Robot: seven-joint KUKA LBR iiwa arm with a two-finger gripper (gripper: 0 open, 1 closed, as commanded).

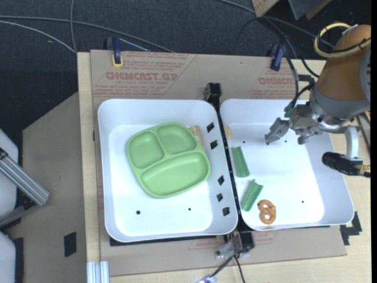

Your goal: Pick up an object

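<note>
In the right bin [330,211] lie two green sticks, one [240,161] near the divider and one [251,194] lower down, with an orange pretzel [266,211] just below them. A green divided plate [169,159] sits in the left bin [118,217]. My gripper [290,133] hangs over the upper part of the right bin, its two grey fingers spread apart with nothing between them. It is up and to the right of the sticks, well apart from them.
A small tan piece [195,133] peeks out behind the plate's upper right corner. Black clips line the divider [221,158] between the bins. Blue clamps [117,56] hold the cardboard base at the back, and cables trail behind the arm.
</note>
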